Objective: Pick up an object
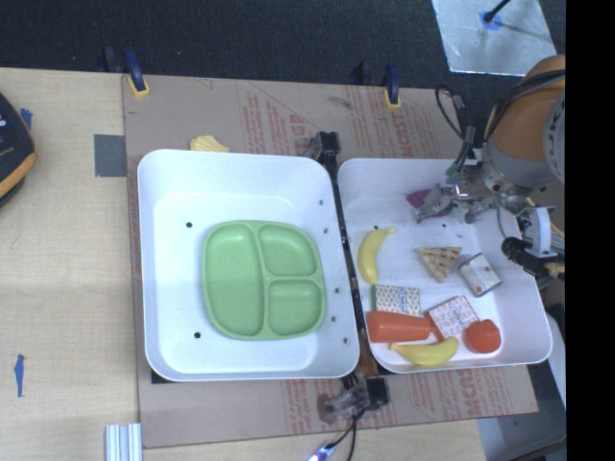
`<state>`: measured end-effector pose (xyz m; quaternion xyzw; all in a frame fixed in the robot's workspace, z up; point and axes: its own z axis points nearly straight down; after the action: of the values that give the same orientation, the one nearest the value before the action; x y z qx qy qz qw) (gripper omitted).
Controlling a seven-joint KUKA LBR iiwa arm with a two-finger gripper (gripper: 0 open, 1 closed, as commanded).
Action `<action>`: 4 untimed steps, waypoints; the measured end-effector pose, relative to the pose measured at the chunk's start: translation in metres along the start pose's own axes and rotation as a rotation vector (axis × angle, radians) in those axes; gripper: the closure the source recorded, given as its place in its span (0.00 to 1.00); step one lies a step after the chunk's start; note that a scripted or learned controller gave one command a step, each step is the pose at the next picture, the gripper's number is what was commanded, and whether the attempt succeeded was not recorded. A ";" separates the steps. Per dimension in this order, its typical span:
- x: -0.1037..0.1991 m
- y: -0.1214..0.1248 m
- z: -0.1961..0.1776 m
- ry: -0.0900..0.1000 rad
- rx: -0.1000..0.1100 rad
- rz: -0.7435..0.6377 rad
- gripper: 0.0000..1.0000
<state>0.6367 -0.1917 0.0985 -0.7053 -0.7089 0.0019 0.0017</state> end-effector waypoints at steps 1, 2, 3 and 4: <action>0.070 0.020 0.006 0.000 -0.003 -0.001 0.00; 0.017 -0.042 0.007 -0.002 -0.001 0.001 0.00; -0.014 -0.088 0.007 -0.001 -0.001 0.001 0.00; -0.014 -0.087 -0.003 -0.001 0.000 -0.003 1.00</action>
<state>0.5494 -0.2064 0.1018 -0.7042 -0.7100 0.0025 0.0014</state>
